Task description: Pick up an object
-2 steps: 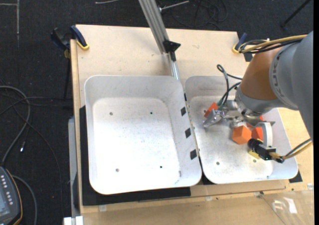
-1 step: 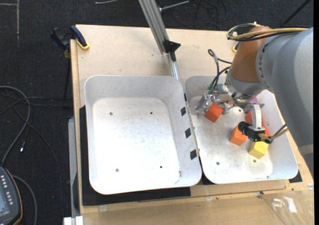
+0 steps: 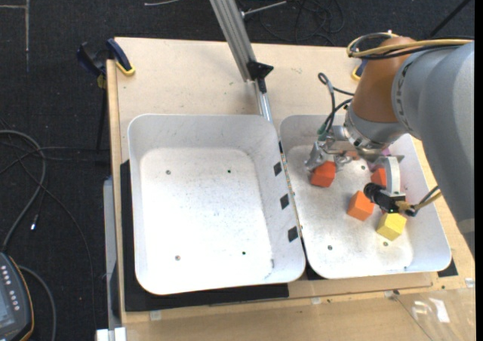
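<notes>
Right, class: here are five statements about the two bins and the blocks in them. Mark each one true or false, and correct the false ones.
1. The red-orange block lies in the right bin. True.
2. The yellow block lies in the left bin. False: it is in the right bin, near its right side.
3. The orange block sits between the red-orange block and the yellow block. True.
4. The arm reaches over the left bin. False: the gripper is over the right bin, close above the red-orange block.
5. A metal pole slants across the bench above the bins. True.
</notes>
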`<state>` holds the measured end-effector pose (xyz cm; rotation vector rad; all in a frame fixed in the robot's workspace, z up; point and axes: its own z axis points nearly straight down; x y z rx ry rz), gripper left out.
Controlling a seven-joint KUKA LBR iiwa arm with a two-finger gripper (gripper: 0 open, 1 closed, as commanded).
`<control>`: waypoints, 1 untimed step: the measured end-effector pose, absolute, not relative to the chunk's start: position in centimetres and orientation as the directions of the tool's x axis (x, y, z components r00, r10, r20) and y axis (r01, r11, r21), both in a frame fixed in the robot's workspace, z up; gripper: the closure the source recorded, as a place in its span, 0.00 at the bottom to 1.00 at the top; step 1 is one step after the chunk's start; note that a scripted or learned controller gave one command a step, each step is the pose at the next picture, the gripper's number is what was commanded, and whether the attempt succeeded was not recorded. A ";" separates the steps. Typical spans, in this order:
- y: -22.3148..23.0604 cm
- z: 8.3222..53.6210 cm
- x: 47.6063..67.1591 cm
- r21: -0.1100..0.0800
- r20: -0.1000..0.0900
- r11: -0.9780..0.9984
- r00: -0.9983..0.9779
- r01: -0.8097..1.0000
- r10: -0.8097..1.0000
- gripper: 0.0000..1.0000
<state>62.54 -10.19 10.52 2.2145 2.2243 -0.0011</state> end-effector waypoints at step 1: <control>-8.8 20.0 61.7 0.009 -0.001 0.004 -0.004 1.000 1.000 1.00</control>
